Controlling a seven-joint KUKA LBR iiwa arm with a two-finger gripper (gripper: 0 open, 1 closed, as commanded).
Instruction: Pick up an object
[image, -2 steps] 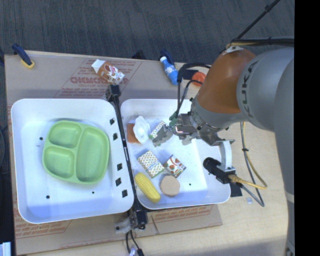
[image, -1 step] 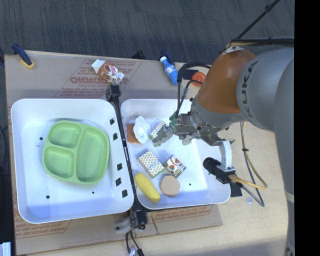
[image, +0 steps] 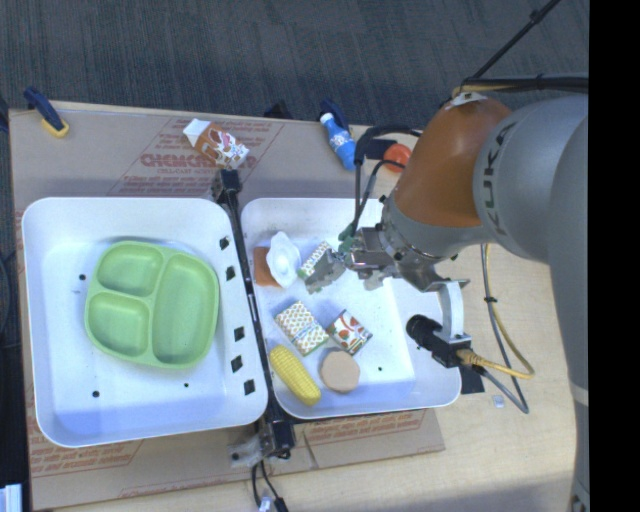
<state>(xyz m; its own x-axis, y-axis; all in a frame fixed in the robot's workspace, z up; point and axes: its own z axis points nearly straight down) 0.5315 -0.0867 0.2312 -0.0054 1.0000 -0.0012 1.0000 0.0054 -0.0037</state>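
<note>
The right bin (image: 400, 385) holds several small objects: a white cup-like piece (image: 283, 258) over an orange item (image: 262, 268), a checkered box (image: 301, 327), a red-and-white packet (image: 348, 332), a yellow corn cob (image: 296, 375) and a tan round disc (image: 340, 373). My gripper (image: 335, 266) hangs low over the bin's upper middle, right beside a small green-and-white patterned packet (image: 316, 262). The wrist hides how the gripper meets that packet.
The left bin (image: 50, 400) carries a green divided plate (image: 152, 302). Beyond the bins lie a snack packet (image: 217, 145), a blue marker-like piece (image: 339, 139) and a blue clamp (image: 46, 111). The grey arm (image: 500, 170) and its cables cover the right bin's right side.
</note>
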